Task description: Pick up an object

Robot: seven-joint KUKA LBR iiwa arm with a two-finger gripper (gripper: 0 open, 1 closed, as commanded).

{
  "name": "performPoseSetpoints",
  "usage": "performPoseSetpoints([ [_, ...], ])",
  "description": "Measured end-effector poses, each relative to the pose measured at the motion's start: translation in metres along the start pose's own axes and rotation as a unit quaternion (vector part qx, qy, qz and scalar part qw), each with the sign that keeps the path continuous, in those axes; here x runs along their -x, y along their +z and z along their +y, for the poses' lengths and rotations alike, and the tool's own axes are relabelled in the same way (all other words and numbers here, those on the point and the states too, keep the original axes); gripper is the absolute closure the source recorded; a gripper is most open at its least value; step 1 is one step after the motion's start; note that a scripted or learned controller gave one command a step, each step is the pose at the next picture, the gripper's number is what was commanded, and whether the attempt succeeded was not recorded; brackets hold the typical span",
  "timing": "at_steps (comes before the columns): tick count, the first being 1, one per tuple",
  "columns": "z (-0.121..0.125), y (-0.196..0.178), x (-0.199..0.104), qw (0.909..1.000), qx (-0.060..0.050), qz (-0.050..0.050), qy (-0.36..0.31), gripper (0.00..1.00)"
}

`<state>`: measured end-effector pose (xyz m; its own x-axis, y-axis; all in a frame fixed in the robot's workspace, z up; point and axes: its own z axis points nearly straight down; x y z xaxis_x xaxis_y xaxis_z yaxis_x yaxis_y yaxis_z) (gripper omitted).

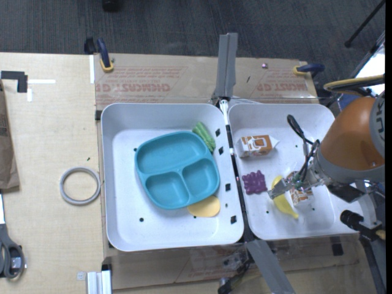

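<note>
A yellow banana (284, 202) lies in the right bin (318, 225), near the front.

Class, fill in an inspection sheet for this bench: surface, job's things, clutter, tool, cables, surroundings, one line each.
Surface: left bin and right bin, both white, side by side on a bench.
Job's things: in the right bin, a small carton, purple grapes, a banana and a black spoon; in the left bin, a blue divided plate, a green item at its far edge and a yellow item at its near edge.
Clutter: tape ring and scissors on the bench.
Tool: tool low over the banana; grip unclear.
Cables: nothing seen.
Surroundings: clamps on the cardboard; dark floor.
</note>
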<state>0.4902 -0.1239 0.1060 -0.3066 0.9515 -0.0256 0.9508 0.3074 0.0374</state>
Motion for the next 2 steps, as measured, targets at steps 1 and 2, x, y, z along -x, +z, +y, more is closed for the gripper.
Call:
performPoseSetpoints([
  [1, 0.000, -0.003, -0.017, 0.9994, -0.008, 0.003, 0.035, 0.00],
  [2, 0.019, -0.085, -0.039, 0.9902, -0.021, 0.010, 0.138, 0.00],
])
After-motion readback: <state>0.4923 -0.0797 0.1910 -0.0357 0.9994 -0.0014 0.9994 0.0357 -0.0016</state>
